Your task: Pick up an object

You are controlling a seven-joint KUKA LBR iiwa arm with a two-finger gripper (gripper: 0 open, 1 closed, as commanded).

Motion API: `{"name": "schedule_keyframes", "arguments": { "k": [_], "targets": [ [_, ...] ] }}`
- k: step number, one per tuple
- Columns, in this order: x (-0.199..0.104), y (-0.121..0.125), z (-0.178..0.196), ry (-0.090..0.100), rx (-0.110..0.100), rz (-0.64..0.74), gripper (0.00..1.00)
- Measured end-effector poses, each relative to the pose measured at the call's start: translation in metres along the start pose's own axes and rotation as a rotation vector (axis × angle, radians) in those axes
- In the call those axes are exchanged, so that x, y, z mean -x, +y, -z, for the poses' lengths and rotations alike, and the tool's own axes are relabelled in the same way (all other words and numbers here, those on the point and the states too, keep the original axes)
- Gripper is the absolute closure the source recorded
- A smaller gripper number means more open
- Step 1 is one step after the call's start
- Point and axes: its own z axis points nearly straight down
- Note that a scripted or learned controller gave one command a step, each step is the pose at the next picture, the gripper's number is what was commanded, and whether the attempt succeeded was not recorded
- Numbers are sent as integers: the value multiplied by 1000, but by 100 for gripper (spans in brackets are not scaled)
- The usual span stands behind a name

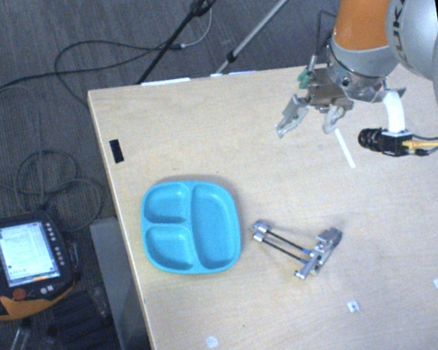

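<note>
Near the front of the counter (309, 329) lies a metal tool (299, 249) made of two thin rods with a clamp-like end, flat and untouched; just to its left sits a blue divided plate (192, 225). Farther back and to the right, the pincer (313, 119) hovers above bare wood with its fingers spread, holding nothing. By these signs the approach is in hand: the next move calls for travelling over one object, descending, and closing.

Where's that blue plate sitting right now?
In the camera view, the blue plate lies flat on the wooden bench, toward its left side, just left of a small metal tool, apart from it.
</note>
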Motion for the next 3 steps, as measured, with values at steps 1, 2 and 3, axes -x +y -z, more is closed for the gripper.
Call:
{"name": "schedule_keyframes", "arguments": {
  "k": [1, 2, 3],
  "targets": [
    [47, -34, -32, -2, 1, 184, 0],
    [51, -136, -33, 1, 0, 66, 0],
    [88, -137, -163, 2, 0, 253, 0]
  ]
}}
